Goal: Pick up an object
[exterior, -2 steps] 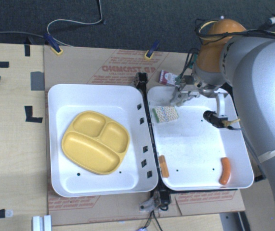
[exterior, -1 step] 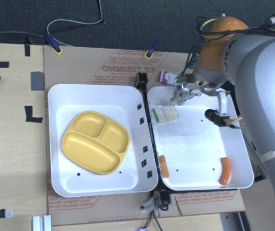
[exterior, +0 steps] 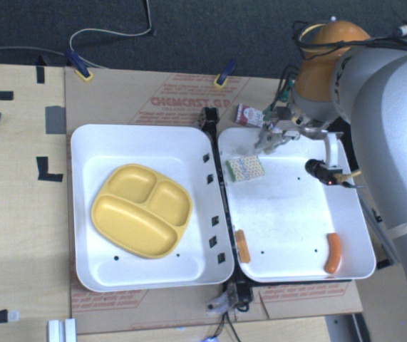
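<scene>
My gripper (exterior: 269, 140) hangs over the far left corner of the right bin (exterior: 296, 212), just up and right of a small green-and-white checkered packet (exterior: 246, 168) that lies flat on the bin floor. Nothing is visibly held. An orange sausage-shaped piece (exterior: 333, 253) lies in the near right corner of this bin. A shorter orange piece (exterior: 242, 246) rests against its near left wall. The left bin (exterior: 96, 262) holds a yellow divided plate (exterior: 141, 209).
A small dark pink packet (exterior: 248, 114) lies on the cardboard just beyond the right bin's far edge, close to the gripper. The grey arm fills the right side above the bin. Black clips line the wall between the bins.
</scene>
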Robot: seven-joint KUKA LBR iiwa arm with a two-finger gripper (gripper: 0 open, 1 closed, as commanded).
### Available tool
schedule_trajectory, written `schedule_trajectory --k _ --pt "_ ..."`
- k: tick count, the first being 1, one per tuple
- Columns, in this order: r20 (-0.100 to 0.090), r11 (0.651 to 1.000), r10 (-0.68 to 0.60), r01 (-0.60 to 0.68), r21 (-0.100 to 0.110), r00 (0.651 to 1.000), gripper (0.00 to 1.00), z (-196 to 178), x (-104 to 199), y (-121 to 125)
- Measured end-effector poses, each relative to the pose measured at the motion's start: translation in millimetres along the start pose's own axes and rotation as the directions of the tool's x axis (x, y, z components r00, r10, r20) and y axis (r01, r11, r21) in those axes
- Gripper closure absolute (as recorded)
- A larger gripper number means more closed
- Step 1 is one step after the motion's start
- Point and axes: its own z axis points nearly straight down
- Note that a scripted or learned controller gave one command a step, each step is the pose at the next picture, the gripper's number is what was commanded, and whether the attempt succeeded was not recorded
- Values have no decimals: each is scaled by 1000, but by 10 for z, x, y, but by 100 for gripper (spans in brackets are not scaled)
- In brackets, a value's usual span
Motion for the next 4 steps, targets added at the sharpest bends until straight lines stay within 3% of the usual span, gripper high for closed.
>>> schedule_trajectory --k 2,3,4 --pt "1 1000 -2 2 1 1000 100 -189 3 3" --pt "1 1000 -1 1 1 1000 0 -188 2 2" --pt "1 1000 -2 2 1 1000 100 -284 7 5"
